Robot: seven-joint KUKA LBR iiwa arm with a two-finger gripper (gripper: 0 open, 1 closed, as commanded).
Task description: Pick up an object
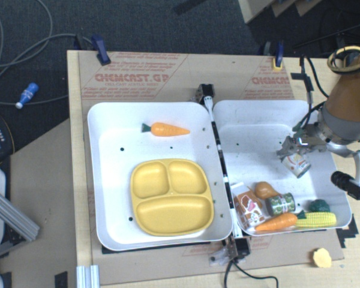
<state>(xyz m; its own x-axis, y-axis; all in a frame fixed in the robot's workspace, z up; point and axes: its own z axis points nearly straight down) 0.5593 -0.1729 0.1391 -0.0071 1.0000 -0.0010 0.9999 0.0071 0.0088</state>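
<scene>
- You can see the arm (347, 110) come in from the right side, and the picture's edge cuts off most of it.
- Its orange band sits above the grey wrist, and the wrist points down and to the left, into the right bin (252, 128).
- The hand (296, 156) hangs over the right half of that bin, above the pile of toy food.
- The hand is small and blurry here. There is a pale, shiny bit at its tip, and you cannot tell if that is part of the hand or a thing it holds.
- You cannot tell if the hand is apart or together.
- The things to pick up lie packed in the near corner of the right bin, touching each other.
- In that pile there is a small carrot (276, 222), a corn cob (316, 219), a little can (281, 204), a brown roundish thing (264, 189) and a flat packet (248, 206) with a picture you cannot make out.
- A dark green thing (318, 206) peeks out behind the corn, and you cannot tell what it is.
- The left bin (108, 161) holds a yellow tray (170, 195) with three spaces, in the middle.
- Another carrot (166, 129) lies flat near the far wall, well apart from the tray.
- A yellow lump (321, 257) sits on the bench (168, 77) outside the right bin, near its front corner.
</scene>
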